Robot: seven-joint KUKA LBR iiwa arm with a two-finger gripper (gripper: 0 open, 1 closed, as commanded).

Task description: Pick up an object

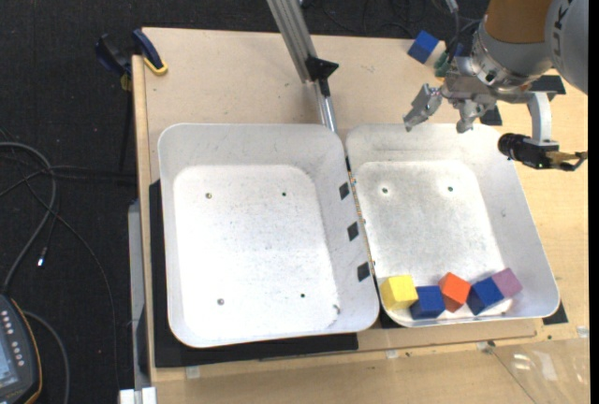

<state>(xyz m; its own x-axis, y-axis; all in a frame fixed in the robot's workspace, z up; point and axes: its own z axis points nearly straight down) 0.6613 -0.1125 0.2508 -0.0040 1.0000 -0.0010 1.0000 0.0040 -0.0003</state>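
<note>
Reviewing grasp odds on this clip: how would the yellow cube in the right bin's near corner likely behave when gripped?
The yellow cube looks rigid and flat-faced, so it should sit rather than roll. It touches a blue cube and lies near the bin wall, so finger room is probably tight and neighbours may shift.

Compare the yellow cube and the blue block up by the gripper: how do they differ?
The yellow cube lies in the right bin, at its near edge, touching another blue cube. The blue block sits alone on the bench, outside both bins, beside the gripper. Both are small blocks, and neither is held.
</note>
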